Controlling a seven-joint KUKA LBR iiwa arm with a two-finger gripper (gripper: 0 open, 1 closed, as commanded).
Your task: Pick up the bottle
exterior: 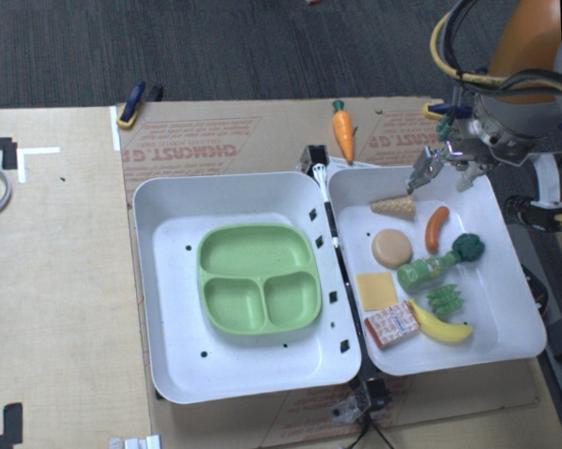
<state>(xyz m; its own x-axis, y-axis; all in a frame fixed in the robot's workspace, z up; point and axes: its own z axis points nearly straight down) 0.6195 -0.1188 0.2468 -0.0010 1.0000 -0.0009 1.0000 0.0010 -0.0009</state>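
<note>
Arm: grey, orange band above wrist, entering from far right, angled down toward the left. End effector (427, 171): at far right, fingers pointing down-left, slightly parted, nothing between them.

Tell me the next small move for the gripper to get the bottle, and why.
Probably move the gripper toward the near side of the right bin and lower it over the green bottle. The gripper now sits at the bin's far edge, near the cone, apart from the bottle. The bottle lies on its side between the sausage and the banana, so the approach looks tight.
</note>
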